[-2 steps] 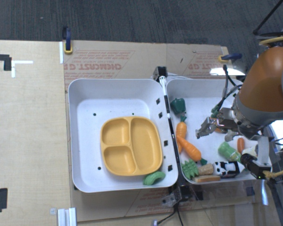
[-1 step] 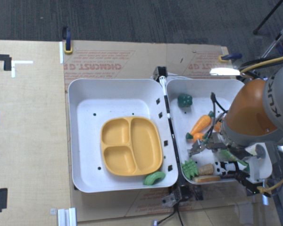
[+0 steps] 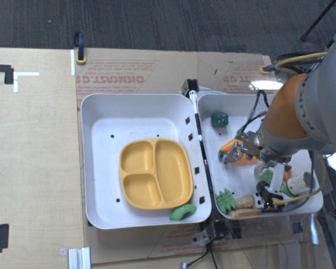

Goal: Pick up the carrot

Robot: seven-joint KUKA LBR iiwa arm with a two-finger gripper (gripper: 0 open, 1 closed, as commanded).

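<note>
Over in the right bin point(image 3: 213, 102), roughly mid-left of it, you've got the carrot point(image 3: 231, 146), an orange piece lying on the white floor with the gripper point(image 3: 239, 152) right on top of it. Metal parts of the gripper overlap the orange, but honestly you can't tell from this angle whether it's open, closed or actually clamped on the carrot; the wrist blocks too much.

Behind it the arm point(image 3: 308, 111) comes in from the right, orange band sitting just above the wrist, cables looping around it.

Other stuff in that same bin: a dark green chunk point(image 3: 219, 119) up near the top-left corner, well apart from the carrot; a spiky green piece point(image 3: 225, 200) at the bottom-left; a tan cork-like thing point(image 3: 245, 201) just beside that; and some pale green and white bits under the wrist that are too cluttered to name.

Left bin point(image 3: 95, 167) holds a yellow divided plate point(image 3: 155, 173) with three compartments, plus a green curved piece point(image 3: 183, 211) touching the plate's lower right edge
</note>
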